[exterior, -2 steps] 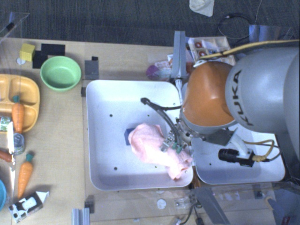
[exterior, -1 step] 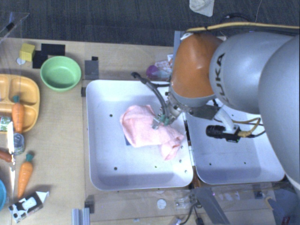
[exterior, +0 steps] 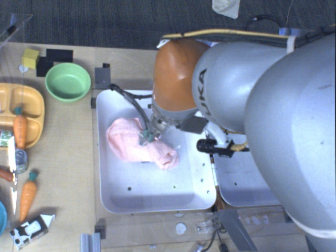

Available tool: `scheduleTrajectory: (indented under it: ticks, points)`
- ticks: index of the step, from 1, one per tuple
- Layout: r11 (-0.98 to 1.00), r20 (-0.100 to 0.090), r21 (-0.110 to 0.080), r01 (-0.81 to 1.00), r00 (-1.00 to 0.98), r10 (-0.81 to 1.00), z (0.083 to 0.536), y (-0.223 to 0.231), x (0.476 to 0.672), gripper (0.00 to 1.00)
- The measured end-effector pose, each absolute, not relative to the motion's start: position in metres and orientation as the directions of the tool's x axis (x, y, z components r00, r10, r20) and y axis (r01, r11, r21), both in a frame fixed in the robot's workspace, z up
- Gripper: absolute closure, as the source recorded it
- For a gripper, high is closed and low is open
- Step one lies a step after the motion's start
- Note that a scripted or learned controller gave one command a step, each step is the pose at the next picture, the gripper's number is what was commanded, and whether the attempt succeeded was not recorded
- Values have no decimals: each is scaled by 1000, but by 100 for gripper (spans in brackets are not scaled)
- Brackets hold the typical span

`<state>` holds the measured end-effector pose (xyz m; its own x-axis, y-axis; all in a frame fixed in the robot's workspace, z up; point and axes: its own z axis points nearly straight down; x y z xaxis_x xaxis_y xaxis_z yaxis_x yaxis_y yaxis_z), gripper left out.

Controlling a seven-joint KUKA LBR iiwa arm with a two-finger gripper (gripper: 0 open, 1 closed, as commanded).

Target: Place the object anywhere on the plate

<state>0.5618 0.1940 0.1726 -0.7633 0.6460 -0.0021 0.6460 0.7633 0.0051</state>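
Note:
A crumpled pink soft object (exterior: 131, 140) lies in the left white bin (exterior: 152, 193), a little left of its middle. My gripper (exterior: 146, 136) is down on top of the pink object, near its centre, its tip pressed into the folds. The arm's orange band (exterior: 176, 77) and grey body hang over the bin's right half and hide most of the right bin. A yellow divided plate (exterior: 29, 101) sits on the bench at the far left, outside the bins, with a toy carrot (exterior: 20, 131) lying on it.
A green bowl (exterior: 68, 81) stands between the plate and the left bin. Another toy carrot (exterior: 27, 193), a small cow-patterned carton (exterior: 31, 229) and other small items lie along the bench's left edge. The right bin (exterior: 241, 190) adjoins the left one.

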Motion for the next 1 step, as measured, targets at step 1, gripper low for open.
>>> scheduleTrajectory:
  ticks: [1]
  points:
    - [725, -7, 17, 688, -725, 689, 100, 228, 563, 100]
